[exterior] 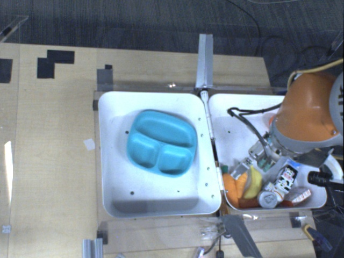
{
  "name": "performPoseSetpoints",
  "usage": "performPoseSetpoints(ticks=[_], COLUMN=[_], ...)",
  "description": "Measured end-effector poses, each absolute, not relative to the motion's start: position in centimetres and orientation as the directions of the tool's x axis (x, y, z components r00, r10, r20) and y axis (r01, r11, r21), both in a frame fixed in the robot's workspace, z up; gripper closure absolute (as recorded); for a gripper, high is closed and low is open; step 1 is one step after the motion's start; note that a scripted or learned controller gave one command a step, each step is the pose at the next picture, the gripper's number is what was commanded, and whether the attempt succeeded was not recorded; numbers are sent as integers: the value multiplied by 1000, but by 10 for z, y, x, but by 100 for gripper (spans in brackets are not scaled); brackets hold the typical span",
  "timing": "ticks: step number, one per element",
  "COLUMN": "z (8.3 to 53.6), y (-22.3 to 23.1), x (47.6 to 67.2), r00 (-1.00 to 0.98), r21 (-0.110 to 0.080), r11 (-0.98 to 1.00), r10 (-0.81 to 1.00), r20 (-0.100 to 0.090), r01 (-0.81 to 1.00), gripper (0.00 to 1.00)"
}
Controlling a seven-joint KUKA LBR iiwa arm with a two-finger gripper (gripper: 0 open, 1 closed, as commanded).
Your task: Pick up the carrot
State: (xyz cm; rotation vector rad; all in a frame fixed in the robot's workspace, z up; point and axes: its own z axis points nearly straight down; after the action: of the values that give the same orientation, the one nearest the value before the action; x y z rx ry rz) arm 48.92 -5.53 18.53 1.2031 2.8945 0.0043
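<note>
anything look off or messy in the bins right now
Nothing is spilled or broken. The blue tray sits askew in the left bin, and the right bin's items, the carrot among them, are heaped in its near corner.

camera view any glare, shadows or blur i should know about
Camera view: a soft shadow lies along the near wall of the left bin; a bright glare streak marks the bench at far left; the blue tray looks slightly soft-edged, and the hand is small and murky.

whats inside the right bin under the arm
At the right bin's near edge lie the carrot, a yellow banana-like piece, a small can and a red item. The arm covers the rest; the gripper hangs over the pile.
</note>
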Motion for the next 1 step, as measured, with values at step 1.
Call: performPoseSetpoints(ticks=[1], z=[245], y=[-3], x=[534], r00=[-778], r21=[6], r11=[778], r10=[628], r20=[-7], r01=[628], gripper=[0])
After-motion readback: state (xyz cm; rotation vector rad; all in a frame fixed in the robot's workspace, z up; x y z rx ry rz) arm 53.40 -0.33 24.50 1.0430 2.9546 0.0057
